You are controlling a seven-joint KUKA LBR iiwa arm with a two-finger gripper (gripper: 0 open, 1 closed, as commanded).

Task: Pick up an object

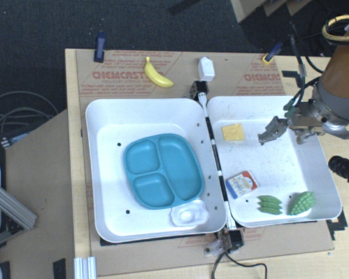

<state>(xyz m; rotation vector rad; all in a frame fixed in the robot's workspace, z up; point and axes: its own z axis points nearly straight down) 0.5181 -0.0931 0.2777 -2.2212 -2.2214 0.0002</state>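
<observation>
Four small objects lie loose in the right bin (320, 150), so the gripper (270, 133) hovers there, fingers apparently empty, spread unclear.

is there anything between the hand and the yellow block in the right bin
Nothing visible. The hand hangs over the right bin, just right of the yellow block, with bare white floor between them. The carton and green pieces lie nearer the front.

Yellow cracker (233, 132), red-white packet (242, 184), two green pods (270, 204) in right bin (320, 156).
</observation>
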